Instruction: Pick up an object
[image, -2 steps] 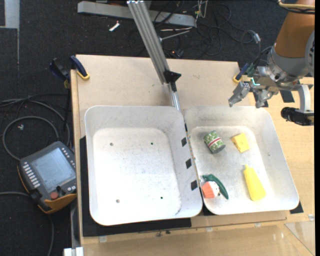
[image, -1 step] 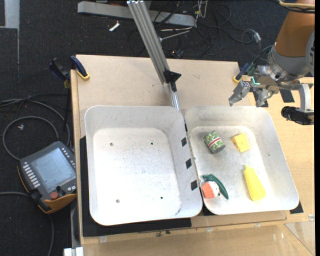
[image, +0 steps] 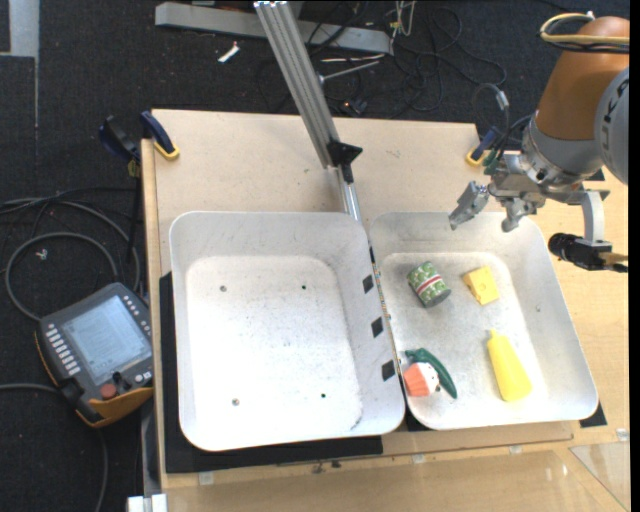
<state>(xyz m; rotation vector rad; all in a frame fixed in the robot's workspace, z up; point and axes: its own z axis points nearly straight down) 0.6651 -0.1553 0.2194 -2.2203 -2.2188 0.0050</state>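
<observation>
Above right bin far rim, gripper hovering, fingers spread, gripping nothing. Inside right bin, largest first: yellow bottle-shaped toy lying near front, looking light, rigid, maybe slick, best gripped across body; green-striped can; strawberry-like toy; yellow block.

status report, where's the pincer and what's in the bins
Pincer open, holding nothing, above right bin's far edge. Four items inside: green can, yellow block, yellow bottle, strawberry toy. Path clear.
</observation>
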